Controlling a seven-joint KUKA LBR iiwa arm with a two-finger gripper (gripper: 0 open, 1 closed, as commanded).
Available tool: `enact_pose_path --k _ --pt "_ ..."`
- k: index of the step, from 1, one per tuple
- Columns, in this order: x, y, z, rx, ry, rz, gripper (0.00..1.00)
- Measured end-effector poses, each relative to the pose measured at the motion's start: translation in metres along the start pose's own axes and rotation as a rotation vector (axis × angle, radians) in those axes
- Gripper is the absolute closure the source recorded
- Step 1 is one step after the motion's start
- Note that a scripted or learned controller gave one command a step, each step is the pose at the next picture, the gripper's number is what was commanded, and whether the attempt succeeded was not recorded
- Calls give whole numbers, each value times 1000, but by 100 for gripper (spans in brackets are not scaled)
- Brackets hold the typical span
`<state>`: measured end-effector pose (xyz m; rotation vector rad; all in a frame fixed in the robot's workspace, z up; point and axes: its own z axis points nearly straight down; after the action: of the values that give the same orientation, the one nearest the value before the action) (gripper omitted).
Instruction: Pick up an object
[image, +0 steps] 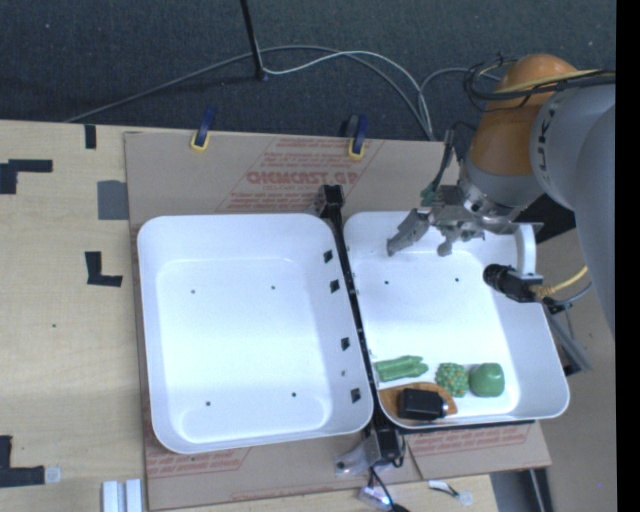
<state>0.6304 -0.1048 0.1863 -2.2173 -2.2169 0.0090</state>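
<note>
Along the near edge of the right bin (520, 330) lie a green pea pod (400, 367), a knobbly green broccoli piece (452, 377), a round green object (487, 379) and a black object (421, 403) resting on a brown one. My gripper (425, 238) hangs over the far end of the right bin, well away from these objects. Its two grey fingers (404, 235) are spread apart with nothing between them.
The left bin (160, 300) stands beside the right one, with a black clip strip along their shared wall (345, 300). Both rest on a cardboard sheet (280, 170) clamped at the back. Cables run across the dark floor behind.
</note>
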Motion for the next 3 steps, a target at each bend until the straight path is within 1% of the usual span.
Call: enact_pose_path --k 1,2,3 --pt "0 2 -5 -8 0 -1 0" --pt "7 0 57 -3 0 -1 0" --pt "7 -1 100 -5 0 -1 0"
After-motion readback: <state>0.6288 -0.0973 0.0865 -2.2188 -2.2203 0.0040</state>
